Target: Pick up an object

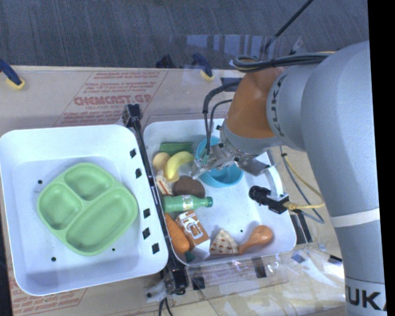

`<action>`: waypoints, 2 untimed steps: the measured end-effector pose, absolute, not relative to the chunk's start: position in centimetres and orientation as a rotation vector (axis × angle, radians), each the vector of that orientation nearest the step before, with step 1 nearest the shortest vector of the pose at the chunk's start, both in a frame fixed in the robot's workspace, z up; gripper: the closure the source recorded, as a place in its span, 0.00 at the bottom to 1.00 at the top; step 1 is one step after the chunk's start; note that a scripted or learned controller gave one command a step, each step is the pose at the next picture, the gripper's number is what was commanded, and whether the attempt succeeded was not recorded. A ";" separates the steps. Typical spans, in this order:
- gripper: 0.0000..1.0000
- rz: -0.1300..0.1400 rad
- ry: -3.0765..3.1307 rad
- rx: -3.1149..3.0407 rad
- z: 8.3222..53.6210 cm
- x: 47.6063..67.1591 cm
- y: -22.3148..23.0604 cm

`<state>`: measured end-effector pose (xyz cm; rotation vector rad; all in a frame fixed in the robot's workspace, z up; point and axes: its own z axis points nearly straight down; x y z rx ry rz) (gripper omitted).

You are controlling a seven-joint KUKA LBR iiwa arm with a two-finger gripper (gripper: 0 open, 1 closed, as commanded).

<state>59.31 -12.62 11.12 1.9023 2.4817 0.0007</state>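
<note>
Red "CHEMCAST GP" lettering (112,99) marks the bench's far left; "KUKA" (365,300) is cut off. The gripper (211,161) hides part of the blue bowl (226,175); its grasp cannot be told.

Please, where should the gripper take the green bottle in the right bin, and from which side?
Probably across the middle of the green bottle, coming from above. It lies flat with its neck toward the view's right, so fingers closing across its narrow width fit best. The brown piece sits close above it, leaving little room.
</note>
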 end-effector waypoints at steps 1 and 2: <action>1.00 -0.001 2.546 1.839 19.5 62.4 -8.4; 1.00 -0.020 1.644 2.691 21.6 57.3 -7.0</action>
